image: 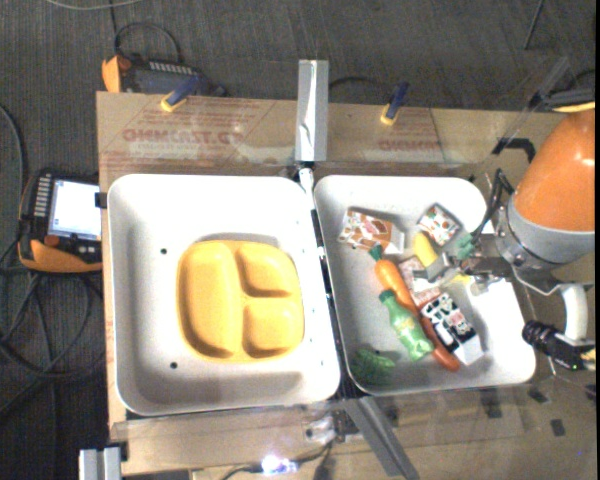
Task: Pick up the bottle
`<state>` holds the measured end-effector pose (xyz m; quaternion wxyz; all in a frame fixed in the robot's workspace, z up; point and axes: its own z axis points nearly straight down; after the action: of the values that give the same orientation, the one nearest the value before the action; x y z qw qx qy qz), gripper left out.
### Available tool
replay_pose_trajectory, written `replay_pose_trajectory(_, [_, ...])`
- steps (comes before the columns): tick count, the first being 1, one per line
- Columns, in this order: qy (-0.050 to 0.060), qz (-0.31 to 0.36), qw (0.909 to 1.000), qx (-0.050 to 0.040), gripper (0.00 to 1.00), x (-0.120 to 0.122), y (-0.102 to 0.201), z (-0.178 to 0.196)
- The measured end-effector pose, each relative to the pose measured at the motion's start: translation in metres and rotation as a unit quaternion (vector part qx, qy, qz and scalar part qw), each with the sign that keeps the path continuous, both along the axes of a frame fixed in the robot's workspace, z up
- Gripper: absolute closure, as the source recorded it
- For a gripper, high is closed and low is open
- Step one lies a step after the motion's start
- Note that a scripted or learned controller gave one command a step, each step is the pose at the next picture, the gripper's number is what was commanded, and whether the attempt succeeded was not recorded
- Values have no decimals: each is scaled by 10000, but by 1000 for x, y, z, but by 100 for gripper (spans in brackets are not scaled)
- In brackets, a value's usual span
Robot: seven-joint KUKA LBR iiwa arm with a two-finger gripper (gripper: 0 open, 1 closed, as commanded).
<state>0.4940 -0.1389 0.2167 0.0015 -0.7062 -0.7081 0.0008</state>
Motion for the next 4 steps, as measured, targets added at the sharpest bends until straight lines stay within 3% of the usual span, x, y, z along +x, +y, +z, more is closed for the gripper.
replay_pose_trajectory(1, [19, -1642, 9864, -4, 0, -4, 40, -103])
replay_pose_trajectory(2, [2, -1197, 9928, -8, 0, 34, -12, -74])
replay_pose_trajectory(3, [-85, -719, 9974, -3, 0, -6, 35, -127])
replay_pose_trajectory(4, [-69, -727, 9973, -13, 100, -6, 34, -119])
